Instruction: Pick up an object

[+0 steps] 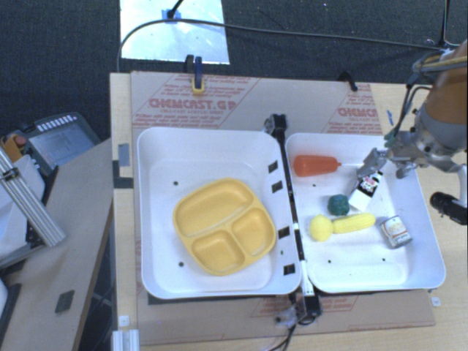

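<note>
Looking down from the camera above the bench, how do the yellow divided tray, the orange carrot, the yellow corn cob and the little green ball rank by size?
Largest to smallest in the camera view:
1. yellow divided tray, by far
2. yellow corn cob and orange carrot, too alike in length to rank
3. green ball

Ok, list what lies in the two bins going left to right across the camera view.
Yellow divided tray → orange carrot → yellow corn toy → small can. The green ball and the black-and-white item overlap the corn's span, so I left them out.
</note>
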